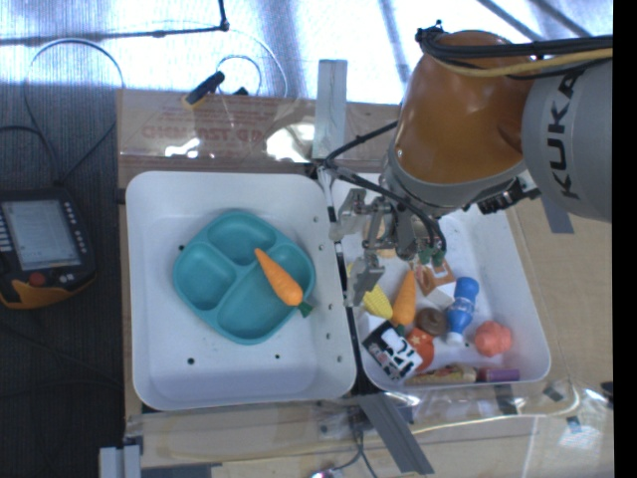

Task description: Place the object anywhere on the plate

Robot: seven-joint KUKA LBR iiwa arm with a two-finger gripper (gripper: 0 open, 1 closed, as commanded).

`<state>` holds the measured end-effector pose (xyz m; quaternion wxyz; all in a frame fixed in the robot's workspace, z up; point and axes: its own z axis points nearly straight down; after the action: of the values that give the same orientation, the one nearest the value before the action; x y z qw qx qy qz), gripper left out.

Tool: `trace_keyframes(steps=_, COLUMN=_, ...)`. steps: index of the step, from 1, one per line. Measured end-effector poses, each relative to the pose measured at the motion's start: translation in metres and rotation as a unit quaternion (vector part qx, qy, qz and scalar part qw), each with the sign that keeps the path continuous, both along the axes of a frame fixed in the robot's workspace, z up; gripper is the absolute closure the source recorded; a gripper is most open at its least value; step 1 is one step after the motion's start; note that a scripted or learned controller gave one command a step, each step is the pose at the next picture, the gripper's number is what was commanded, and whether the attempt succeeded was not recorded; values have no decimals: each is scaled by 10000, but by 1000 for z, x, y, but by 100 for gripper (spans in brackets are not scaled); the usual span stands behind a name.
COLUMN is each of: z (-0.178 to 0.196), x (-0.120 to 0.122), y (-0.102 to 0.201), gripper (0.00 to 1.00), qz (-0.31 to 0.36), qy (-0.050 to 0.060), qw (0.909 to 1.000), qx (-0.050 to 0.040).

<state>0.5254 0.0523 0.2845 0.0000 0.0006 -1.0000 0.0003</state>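
Orange-banded arm (468,108) over right bin (528,317); jaws state cannot be told. One teal plate (214,277) in left bin (159,267), one carrot (280,277) on it. Second carrot (404,300) in right bin.

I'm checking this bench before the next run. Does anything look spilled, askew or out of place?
Nothing looks spilled or damaged. A toy carrot lies slantwise across the dividers of the teal plate in the left bin. The other toys sit jumbled together in the right bin, below the gripper.
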Motion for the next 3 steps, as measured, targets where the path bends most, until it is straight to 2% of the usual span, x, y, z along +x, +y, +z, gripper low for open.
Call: trace_keyframes(steps=3, z=1, x=0, y=0, gripper=0, qz=1, qy=-8, qw=10000, qx=2)
